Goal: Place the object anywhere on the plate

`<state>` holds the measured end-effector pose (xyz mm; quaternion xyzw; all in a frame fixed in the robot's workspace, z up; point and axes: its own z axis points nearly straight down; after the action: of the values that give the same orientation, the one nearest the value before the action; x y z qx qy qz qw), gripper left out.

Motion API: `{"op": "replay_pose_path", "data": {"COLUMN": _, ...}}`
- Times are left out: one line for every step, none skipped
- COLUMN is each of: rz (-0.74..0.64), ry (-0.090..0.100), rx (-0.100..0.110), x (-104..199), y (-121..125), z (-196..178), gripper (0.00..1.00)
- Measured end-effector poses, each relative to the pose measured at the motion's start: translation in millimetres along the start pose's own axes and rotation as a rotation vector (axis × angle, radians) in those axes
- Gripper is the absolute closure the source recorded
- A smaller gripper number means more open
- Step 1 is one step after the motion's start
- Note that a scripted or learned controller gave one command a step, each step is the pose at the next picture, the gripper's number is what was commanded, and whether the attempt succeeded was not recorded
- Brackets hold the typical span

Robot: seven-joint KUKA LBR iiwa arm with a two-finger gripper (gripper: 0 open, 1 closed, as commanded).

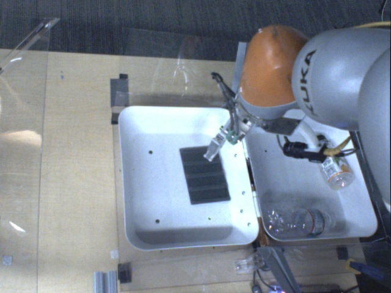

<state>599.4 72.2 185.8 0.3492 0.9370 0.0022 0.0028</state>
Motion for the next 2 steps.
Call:
{"op": "replay_pose_path", "data": {"rz": -0.217, "ry": 0.003, "rx": 0.001, "x": 50.7, "y": 44.1, "z": 42.8, "gripper": 0.00}}
{"op": "replay_pose_path", "data": {"rz": -0.423, "ry": -0.005, "rx": -0.005, "x": 27.8, "y": 65.8, "z": 95.5, "gripper": 0.00}}
